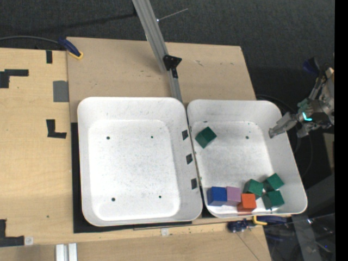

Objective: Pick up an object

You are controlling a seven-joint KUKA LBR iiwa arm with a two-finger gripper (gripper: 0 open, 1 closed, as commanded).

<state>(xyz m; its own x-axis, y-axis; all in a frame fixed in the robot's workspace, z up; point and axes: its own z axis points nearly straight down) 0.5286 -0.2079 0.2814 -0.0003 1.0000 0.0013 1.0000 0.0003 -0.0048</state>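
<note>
The gripper (283,125) sits at the far right edge of the right bin (234,110), just over its rim, with a small teal light glowing on the body behind it. From here I cannot tell whether its fingers are spread or closed; they look like one grey wedge pointing in toward the bin, and nothing shows between them. Inside that bin a green block (205,137) lies alone near the upper left, tilted at an angle. The other blocks are bunched in the lower right corner: a blue block (217,194), a pale purple block (233,194) touching it, an orange block (248,201) beside that, and three more green blocks (269,191) crowded around them. The left bin (89,110) stands right alongside, the two touching along their inner rims.
</note>
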